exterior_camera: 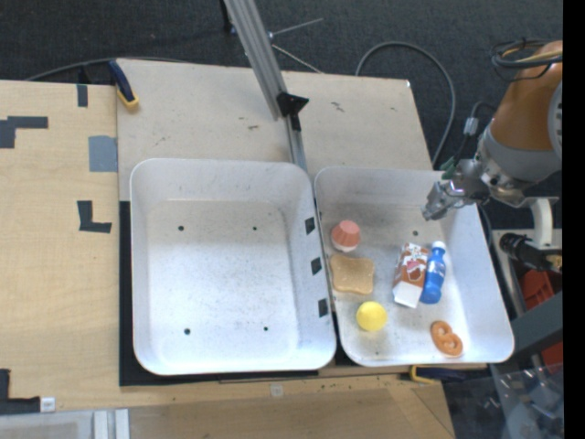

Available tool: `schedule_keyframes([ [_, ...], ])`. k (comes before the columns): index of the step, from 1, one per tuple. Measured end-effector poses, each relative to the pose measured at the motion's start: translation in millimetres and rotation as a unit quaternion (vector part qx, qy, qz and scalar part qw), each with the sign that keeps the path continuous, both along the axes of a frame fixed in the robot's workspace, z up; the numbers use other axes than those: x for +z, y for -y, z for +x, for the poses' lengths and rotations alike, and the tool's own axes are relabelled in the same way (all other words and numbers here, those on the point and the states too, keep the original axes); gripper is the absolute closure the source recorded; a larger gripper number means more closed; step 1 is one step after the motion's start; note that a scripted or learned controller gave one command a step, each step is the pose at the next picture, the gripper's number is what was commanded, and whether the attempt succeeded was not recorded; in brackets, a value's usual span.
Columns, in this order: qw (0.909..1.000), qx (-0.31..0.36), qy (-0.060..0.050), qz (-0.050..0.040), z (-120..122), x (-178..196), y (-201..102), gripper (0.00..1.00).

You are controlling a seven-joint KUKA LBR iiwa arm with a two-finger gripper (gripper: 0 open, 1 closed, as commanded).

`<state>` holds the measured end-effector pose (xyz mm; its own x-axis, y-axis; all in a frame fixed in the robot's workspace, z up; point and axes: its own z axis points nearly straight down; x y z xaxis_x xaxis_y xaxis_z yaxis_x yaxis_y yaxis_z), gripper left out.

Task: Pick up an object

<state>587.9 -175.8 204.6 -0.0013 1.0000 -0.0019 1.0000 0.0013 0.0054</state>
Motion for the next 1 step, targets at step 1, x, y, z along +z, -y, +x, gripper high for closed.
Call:
schedule_keyframes([
  [1,1.0000,0.000,-0.002,0.0007,0.8,25.9,-0.4,1.00],
])
